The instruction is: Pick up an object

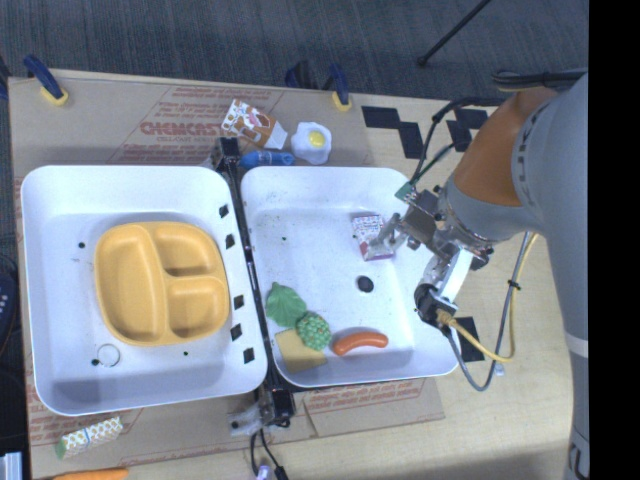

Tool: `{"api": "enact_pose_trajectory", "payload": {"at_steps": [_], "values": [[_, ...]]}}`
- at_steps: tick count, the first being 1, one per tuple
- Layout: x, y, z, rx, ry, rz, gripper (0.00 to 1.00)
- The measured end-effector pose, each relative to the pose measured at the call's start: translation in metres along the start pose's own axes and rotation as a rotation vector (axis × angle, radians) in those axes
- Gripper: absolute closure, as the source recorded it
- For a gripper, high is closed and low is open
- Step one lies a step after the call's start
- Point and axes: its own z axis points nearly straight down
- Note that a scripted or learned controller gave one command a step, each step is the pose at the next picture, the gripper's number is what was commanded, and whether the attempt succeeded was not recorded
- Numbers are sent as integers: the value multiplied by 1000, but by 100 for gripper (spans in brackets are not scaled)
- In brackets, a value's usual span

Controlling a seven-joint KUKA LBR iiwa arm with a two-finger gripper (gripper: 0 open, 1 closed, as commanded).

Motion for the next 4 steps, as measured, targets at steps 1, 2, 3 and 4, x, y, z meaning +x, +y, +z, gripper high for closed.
{"api": "enact_pose_trajectory", "payload": {"at_steps": [1,2,3,4], "values": [[56,75,101,-2,1,-235,0],[63,124,111,-7,2,-412,0],[40,72,110,-23,-2,-696,0],[39,73,99,-23,-6,-699,100]]}}
